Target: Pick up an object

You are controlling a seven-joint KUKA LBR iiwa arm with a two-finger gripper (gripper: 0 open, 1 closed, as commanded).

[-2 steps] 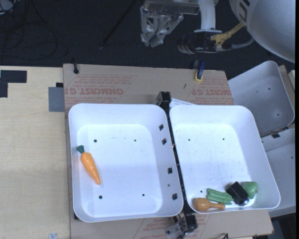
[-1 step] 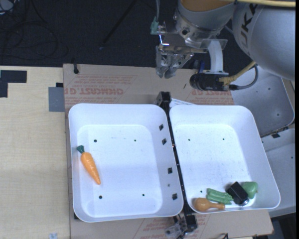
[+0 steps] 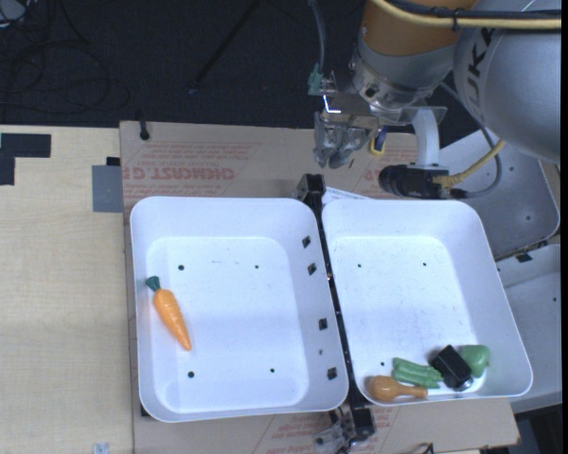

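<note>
Bench (image 3: 47, 282), two white bins; pincer (image 3: 338, 149) above far rim (finger gap unreadable); carrot (image 3: 171, 317) left bin.

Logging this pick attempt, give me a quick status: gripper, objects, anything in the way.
Gripper up above the bins' far edge, nothing visibly held. Carrot alone in left bin. Green, black and tan pieces clustered in right bin's near corner.
</note>
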